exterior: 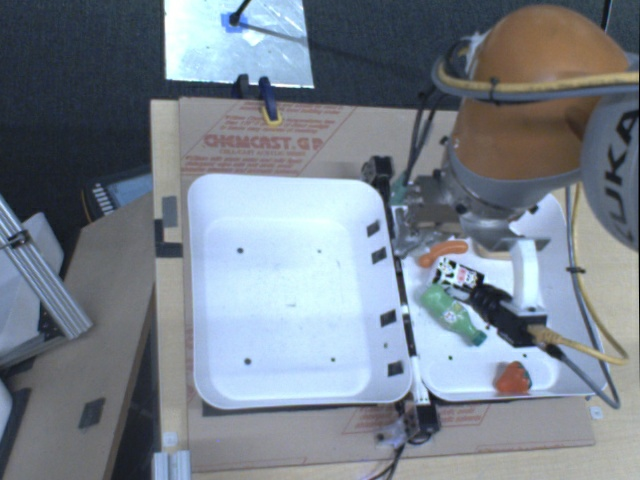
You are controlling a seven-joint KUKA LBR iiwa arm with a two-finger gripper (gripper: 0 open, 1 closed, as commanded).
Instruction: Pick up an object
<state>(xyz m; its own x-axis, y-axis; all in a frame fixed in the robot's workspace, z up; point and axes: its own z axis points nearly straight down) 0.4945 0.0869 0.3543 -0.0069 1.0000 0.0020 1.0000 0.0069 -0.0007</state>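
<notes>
The right bin [560,223] holds a green bottle [455,315] lying on its side near the middle. An orange carrot-shaped piece [441,255] lies just above it. A small white item with black spots [459,276] sits between the two. A red-orange strawberry-like piece [513,377] rests near the bin's front edge. My gripper [428,216] hangs low over the back left of this bin, just above the orange piece, largely covered by the arm's orange band [540,88].
The left bin [290,288] sits beside the right one, joined along a black-clipped divider [400,298]. Both rest on a cardboard sheet [270,138]. A shiny metal plate [238,28] lies behind the bench, and aluminium rails [30,268] stand at far left.
</notes>
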